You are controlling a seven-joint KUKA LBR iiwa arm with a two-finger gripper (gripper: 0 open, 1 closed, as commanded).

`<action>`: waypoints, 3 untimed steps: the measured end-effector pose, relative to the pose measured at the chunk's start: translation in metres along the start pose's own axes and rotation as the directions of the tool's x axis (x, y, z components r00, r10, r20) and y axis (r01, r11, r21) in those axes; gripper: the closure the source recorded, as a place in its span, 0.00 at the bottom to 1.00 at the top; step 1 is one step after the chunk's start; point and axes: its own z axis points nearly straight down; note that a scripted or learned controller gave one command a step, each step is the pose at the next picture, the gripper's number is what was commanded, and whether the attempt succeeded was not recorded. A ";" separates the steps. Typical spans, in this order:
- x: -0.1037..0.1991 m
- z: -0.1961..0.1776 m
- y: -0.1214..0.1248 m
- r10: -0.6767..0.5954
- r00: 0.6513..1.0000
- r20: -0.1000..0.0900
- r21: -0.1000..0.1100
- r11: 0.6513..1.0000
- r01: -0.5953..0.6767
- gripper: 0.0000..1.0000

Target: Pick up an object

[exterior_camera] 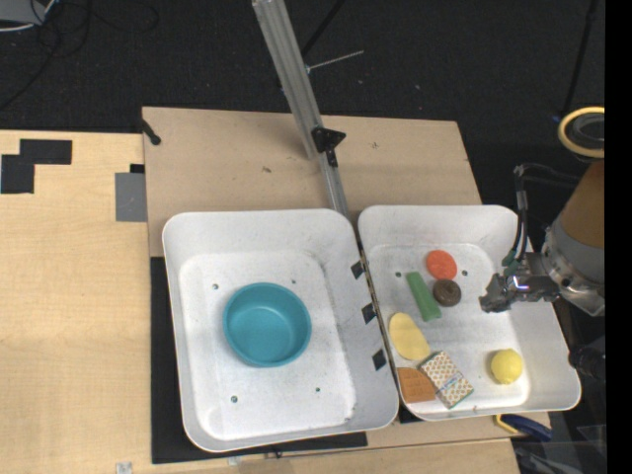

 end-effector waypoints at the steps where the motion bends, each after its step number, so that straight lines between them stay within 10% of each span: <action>1: 0.000 -0.020 0.000 0.000 1.000 -0.001 0.004 1.000 0.000 1.00; 3: 0.101 -0.015 0.048 -0.004 1.000 -0.002 0.006 1.000 0.004 1.00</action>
